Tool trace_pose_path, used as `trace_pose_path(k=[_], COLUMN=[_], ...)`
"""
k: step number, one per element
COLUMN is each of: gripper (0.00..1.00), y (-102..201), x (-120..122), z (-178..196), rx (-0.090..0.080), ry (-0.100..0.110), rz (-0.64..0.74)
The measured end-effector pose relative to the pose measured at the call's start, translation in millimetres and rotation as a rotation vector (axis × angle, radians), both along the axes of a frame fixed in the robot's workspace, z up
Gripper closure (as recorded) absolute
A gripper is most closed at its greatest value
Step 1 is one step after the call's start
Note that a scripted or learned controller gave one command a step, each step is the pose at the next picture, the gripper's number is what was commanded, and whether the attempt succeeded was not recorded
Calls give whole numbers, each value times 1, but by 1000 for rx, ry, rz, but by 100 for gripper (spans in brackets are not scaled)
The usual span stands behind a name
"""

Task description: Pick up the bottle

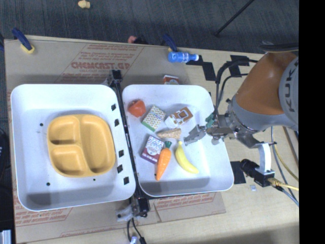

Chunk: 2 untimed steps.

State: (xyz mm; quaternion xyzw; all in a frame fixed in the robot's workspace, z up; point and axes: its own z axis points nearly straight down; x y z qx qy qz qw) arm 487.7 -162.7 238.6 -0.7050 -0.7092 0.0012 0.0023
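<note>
The small blue plastic bottle [182,57] lies on the surface at upper centre, outside the right white bin [218,172]. The end effector [195,134] hovers over that bin's right side, fingers apart, gripping nothing.

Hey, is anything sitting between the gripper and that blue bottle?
Nothing tall. The gripper hangs over the right bin; the bottle lies outside it on the bench, past the far rim. Only that low rim lies between them.
</note>
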Motion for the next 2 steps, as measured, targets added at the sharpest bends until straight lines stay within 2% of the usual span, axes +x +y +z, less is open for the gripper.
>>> trace_pose_path(k=[1, 2], gripper=[100, 100], y=[0, 27], x=[0, -12], z=[10, -12], rx=[1, -1], ry=[2, 2], rz=[5, -405])
